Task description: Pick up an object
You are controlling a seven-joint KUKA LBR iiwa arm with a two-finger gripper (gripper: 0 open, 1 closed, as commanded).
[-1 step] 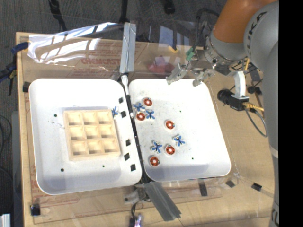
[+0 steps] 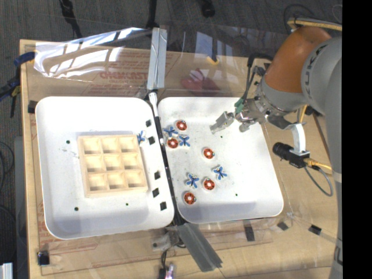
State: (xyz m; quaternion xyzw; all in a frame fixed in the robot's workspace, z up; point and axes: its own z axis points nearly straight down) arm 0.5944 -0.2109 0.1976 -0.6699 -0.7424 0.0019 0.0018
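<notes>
**Gripper high over right bin, nothing held; tight clusters are the main hazard**

From my remote station I see the gripper [image 2: 231,121] over the upper part of the right bin [image 2: 264,179], with its two fingers spread apart and nothing between them. I judge the pick has not yet begun.

The candidate objects all lie on the right bin floor. A red ring [image 2: 181,125] sits near the bin's upper left, with a second red ring [image 2: 172,143] and two blue jacks [image 2: 185,140] packed just beside it. A lone red ring [image 2: 207,153] lies near the middle, closest to the gripper. Further down are a blue jack [image 2: 219,171], another blue jack [image 2: 192,181] touching or nearly touching a red ring [image 2: 208,184], and a last red ring [image 2: 189,198] towards the front wall. The left bin [image 2: 52,214] carries a wooden grid tray [image 2: 112,163], with one more blue jack [image 2: 141,137] at its upper right corner.

Risks as I assess them:
- The pieces are small and flat; the fingers may close above one and come up bare.
- In the upper-left cluster, a descent could push neighbours aside or catch two at once.
- That cluster is near the divider between the bins, so a finger could strike the wall.
- The jack spokes may slip out under a partial grip.

The isolated middle ring looks the safest target.
</notes>
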